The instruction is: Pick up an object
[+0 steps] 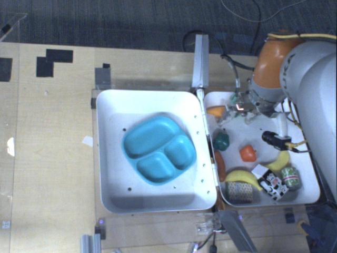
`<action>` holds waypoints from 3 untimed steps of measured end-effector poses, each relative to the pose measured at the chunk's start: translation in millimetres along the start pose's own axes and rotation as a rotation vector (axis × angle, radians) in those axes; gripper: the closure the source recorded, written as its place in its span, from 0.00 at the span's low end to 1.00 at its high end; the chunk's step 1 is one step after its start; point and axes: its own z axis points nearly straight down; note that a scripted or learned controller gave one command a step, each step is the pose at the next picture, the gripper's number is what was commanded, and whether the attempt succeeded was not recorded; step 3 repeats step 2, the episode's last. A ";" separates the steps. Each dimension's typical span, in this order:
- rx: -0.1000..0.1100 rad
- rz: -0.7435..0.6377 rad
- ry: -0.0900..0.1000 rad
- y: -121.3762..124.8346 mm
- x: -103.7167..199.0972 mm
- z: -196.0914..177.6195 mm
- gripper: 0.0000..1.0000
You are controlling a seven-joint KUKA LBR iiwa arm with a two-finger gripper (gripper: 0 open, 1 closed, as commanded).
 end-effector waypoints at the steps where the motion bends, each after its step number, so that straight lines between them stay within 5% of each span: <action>1: -0.008 -0.002 -0.004 1.5 -1.1 -12.5 1.00; 2: -0.009 -0.002 -0.004 1.8 -1.0 -12.6 0.00; 3: -0.009 -0.002 -0.004 1.8 -1.0 -12.6 0.00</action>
